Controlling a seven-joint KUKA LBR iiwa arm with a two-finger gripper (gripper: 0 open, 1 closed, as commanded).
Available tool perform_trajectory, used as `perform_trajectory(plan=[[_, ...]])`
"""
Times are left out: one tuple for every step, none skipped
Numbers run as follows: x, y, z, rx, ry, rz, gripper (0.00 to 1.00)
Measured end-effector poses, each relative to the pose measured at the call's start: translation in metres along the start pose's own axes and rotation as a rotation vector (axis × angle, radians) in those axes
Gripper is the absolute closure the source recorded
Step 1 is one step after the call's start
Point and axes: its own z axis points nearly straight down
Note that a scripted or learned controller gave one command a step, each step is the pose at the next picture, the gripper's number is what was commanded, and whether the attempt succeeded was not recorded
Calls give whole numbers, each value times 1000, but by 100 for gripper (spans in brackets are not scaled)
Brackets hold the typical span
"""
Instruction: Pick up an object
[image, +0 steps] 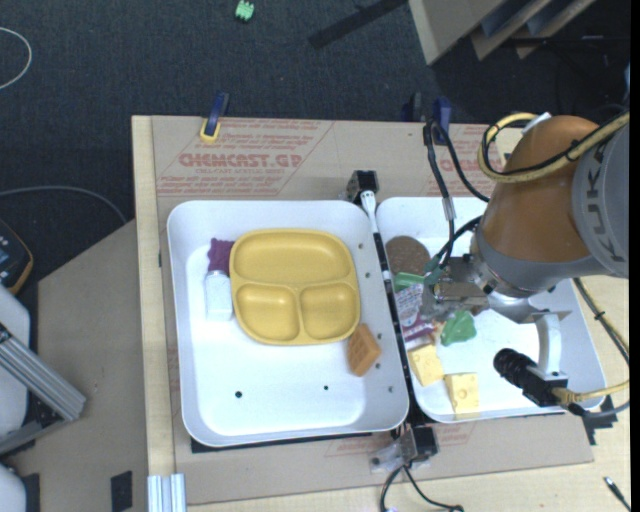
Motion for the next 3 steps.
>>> perform_trajectory(plan=[[-12,4,-18,-7,-2,2,100],[4,-1,-9,-1,0,-1,100],[1,3,-16,-7,-2,1,100]])
